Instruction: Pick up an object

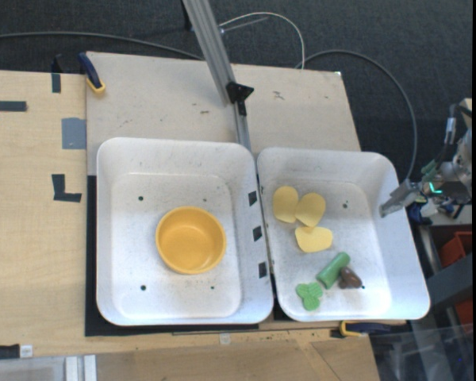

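Pale wood makes up the surface (32, 213), which carries two white bins side by side. Nearest in the right bin (397, 292) lie one green broccoli-like piece (309, 296), one green cylinder (332, 269) and one small brown object (350, 278) touching it. Beyond them sit three yellow chip-shaped pieces (300, 217), two overlapping. One yellow bowl (190, 239) sits in the left bin (119, 165). At the right bin's far rim hovers the hand (393, 203), whether spread or pressed together I cannot tell. No readable writing shows.

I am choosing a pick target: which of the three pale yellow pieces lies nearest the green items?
The lowest yellow piece, heart-shaped, in the right bin; the green cylinder lies just below it, while the other two sit higher.
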`<state>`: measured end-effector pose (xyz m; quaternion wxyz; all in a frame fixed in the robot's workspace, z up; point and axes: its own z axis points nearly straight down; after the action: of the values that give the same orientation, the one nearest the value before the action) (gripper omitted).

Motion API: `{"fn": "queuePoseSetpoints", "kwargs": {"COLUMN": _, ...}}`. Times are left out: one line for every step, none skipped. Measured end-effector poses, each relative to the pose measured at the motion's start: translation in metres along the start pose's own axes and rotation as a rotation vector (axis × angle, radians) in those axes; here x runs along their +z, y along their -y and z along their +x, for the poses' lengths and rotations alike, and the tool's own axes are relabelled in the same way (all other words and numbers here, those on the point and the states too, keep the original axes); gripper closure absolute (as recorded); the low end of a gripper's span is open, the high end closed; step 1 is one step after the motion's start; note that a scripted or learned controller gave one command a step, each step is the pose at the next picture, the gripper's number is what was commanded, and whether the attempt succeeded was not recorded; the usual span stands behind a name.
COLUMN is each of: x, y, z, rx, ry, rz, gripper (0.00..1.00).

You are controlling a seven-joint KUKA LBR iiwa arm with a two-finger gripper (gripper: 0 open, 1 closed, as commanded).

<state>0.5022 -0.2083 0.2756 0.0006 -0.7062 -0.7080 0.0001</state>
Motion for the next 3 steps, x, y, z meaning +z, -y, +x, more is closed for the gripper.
{"fn": "queuePoseSetpoints", "kwargs": {"x": 0.049, "y": -0.005, "z": 0.008, "rx": 0.001, "ry": -0.001, "rz": 0.004, "gripper": 0.00}}
{"fn": "queuePoseSetpoints", "kwargs": {"x": 0.093, "y": -0.007, "z": 0.007, "rx": 0.001, "ry": 0.000, "rz": 0.005, "gripper": 0.00}}
{"fn": "queuePoseSetpoints", "kwargs": {"x": 0.138, "y": -0.002, "z": 0.009, "rx": 0.002, "ry": -0.001, "rz": 0.006, "gripper": 0.00}}
